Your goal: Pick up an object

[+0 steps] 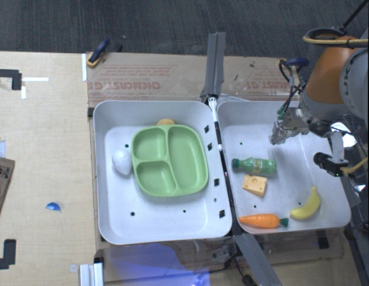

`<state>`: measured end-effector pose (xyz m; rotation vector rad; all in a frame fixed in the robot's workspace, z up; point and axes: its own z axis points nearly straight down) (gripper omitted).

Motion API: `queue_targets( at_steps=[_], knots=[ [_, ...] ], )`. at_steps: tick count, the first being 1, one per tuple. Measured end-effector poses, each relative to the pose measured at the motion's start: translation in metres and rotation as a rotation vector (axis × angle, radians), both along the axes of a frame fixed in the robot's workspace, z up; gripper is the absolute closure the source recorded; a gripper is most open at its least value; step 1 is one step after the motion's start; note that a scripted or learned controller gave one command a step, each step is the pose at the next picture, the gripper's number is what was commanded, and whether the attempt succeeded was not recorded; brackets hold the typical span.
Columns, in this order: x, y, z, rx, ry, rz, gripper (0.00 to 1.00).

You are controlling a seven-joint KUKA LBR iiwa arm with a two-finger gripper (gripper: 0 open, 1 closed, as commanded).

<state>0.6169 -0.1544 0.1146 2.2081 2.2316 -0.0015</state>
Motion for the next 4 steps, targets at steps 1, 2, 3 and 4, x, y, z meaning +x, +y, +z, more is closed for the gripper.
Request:
queue_targets(
  at_steps=[1, 2, 3, 4],
  knots=[
    [0.000, 0.000, 0.000, 0.000, 0.000, 0.000, 0.00],
    [0.000, -0.001, 0.009, -0.001, 0.000, 0.001, 1.00],
    [0.000, -0.001, 0.009, -0.001, 0.000, 0.001, 0.00],
    [-0.051, 0.035, -0.024, 0.002, 0.004, 0.138, 0.00]
  ],
)
